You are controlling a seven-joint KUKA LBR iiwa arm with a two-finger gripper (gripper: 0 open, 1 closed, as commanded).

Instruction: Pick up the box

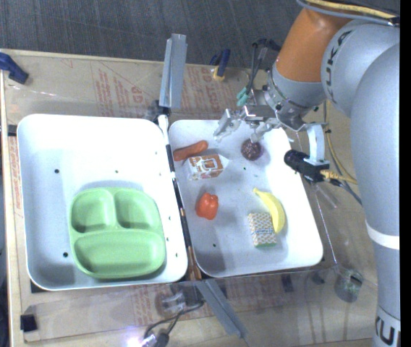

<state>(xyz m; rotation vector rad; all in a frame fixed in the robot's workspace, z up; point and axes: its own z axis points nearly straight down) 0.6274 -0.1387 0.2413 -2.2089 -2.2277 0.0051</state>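
The gripper [245, 125] hangs over the far edge of the right bin [303, 248], and its fingers [227, 126] stand apart with nothing between them. One finger reaches toward the bin's far left corner, the other sits just above a dark round fruit [252, 149] lying on the bin floor. The box [206, 166], small and brown-and-white, rests flat in the same bin, near the gripper and to its lower left, apart from both fingers. A sausage [190, 150] lies just beside the box on its far side. Nearer the camera sit a red pepper [207, 205], a banana [273, 209] and a yellow-and-green sponge [262, 229], the banana touching the sponge. The grey arm [368, 71] with its orange band enters from the right. The left bin [39, 186] holds a green 3-compartment tray [117, 231]. Both bins sit on the wooden worktop [104, 85].
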